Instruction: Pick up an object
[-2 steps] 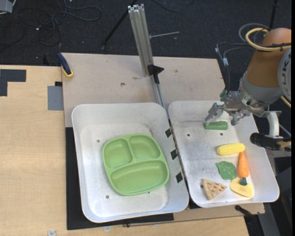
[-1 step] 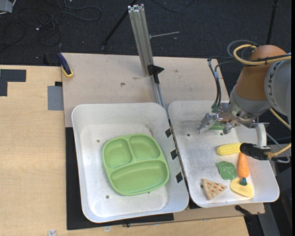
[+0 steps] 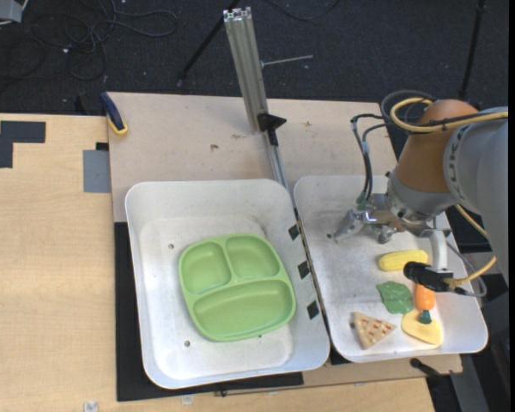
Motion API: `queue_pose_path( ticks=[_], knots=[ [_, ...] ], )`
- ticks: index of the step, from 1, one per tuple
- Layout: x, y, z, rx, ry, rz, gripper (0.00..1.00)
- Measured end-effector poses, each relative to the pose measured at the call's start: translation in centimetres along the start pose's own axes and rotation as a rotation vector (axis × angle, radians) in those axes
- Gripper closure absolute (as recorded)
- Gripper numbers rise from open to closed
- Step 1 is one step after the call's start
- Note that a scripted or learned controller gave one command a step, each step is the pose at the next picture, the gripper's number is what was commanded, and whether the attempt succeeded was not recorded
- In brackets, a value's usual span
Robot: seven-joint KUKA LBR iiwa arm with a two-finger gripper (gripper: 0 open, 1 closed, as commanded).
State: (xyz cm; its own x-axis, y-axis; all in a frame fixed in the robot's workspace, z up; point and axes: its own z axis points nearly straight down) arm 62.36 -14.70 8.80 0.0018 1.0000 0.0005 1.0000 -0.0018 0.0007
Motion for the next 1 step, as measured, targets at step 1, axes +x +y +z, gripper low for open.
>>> queue_pose_path(
  ticks=[1],
  knots=[
    [0.01, 0.18, -1.42, -0.005, 0.002, 0.001, 1.0]
  ],
)
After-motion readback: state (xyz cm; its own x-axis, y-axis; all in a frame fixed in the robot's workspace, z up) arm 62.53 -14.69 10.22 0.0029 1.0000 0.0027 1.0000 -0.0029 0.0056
